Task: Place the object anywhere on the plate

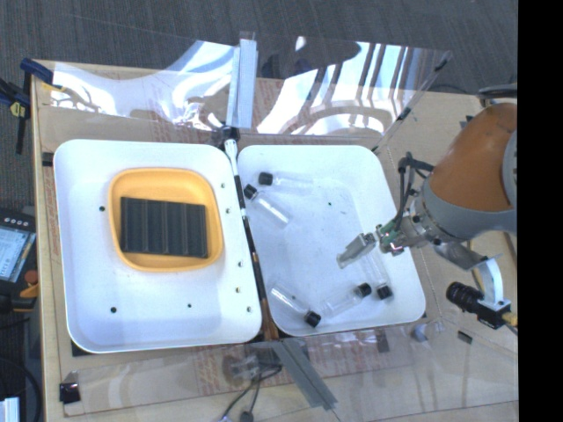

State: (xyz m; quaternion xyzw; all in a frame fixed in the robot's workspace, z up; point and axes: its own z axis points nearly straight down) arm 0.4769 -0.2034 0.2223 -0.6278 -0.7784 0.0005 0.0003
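We are looking down on a wooden worktop (132,372) carrying two shallow white plastic bins side by side. In the left bin (79,306) a square yellow plate with rounded corners (123,192) is lying near the middle, with a dark ribbed rectangular insert (165,227) on it. In the right bin (290,170) several clear plastic vials with black caps are lying scattered: one (268,207) near the far left corner, one (295,308) at the near left edge, and one (347,299) toward the near right corner. The grey arm's jaws (359,249) are hovering over the right bin's right half; we cannot tell whether they are released or clenched.
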